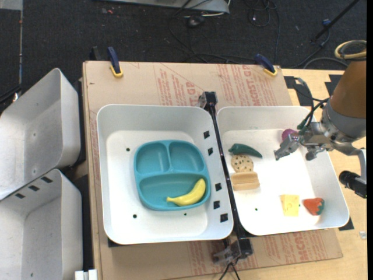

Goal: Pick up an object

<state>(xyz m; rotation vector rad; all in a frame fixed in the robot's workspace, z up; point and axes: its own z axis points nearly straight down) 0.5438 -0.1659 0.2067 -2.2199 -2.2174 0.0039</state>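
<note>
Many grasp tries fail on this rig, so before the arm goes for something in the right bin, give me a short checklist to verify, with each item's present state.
1. Two-finger gripper over the right white bin: ok, it hangs above the bin's upper right part.
2. Gripper free of load: ok, nothing shows between its fingers.
3. Nearest target: the small purple object lies right beside the gripper; exact offset cannot tell.
4. Spacing of targets: the yellow block and the red piece sit close together, not ok for a clean grasp; the dark green pepper-shaped piece lies apart, ok.
5. The yellow banana rests in the teal divided plate in the left bin: ok, out of the way.
</note>
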